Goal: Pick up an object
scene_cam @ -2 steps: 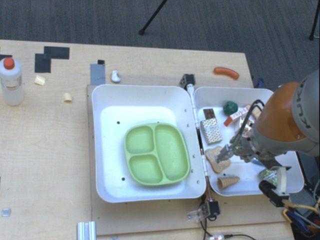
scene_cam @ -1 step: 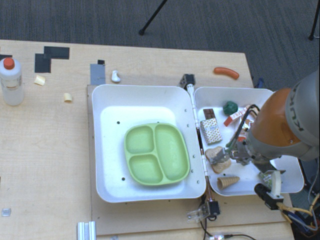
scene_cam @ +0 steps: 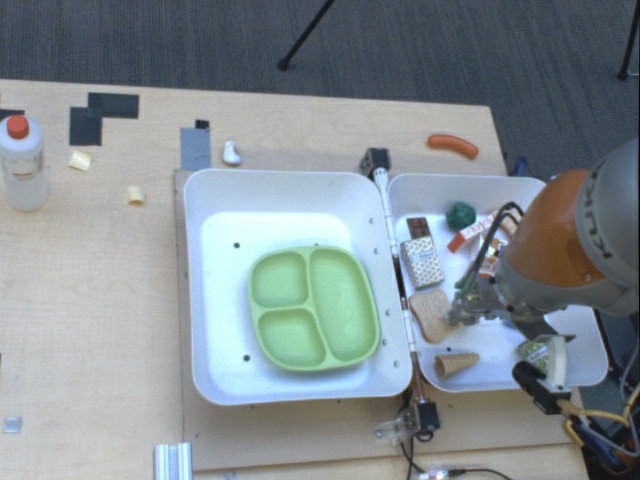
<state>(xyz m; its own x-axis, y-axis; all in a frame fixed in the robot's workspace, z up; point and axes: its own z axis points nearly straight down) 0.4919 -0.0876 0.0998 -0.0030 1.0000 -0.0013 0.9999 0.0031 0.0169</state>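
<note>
A green divided plate (scene_cam: pixel 315 308) lies in the left bin (scene_cam: pixel 210 208). In the right bin (scene_cam: pixel 440 193), a toast slice (scene_cam: pixel 430 316) touches the hand (scene_cam: pixel 462 308) on its left; a cone (scene_cam: pixel 455 364) lies just below.

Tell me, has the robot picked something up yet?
Not yet, it seems. Done: the grey arm with the orange band has reached into the right white bin. In hand: its gripper sits low by the tan slice of toast, but I can't see anything held. Left: grabbing and lifting. The ice-cream cone, the patterned box and the green divided plate lie untouched.
</note>
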